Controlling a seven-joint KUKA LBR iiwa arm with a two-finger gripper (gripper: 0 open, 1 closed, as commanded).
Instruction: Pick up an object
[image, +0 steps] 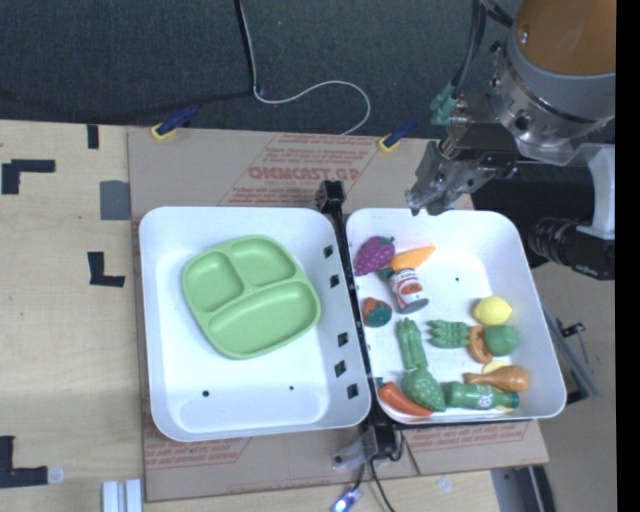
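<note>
Toys lie heaped in the right bin (520, 250); left of it, the left bin (160, 300) holds a green divided plate (250, 296). Purple grapes (374, 254), a small can (408, 289) and a yellow lemon (492, 310) lie among them. The gripper (432, 200) hovers above the right bin's far rim, grasping nothing; whether it is released or clenched cannot be told.

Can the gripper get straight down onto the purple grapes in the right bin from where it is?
Probably yes. The gripper hangs above the right bin's far rim, and the purple grapes lie uncovered near the divider, only the small can close by.
</note>
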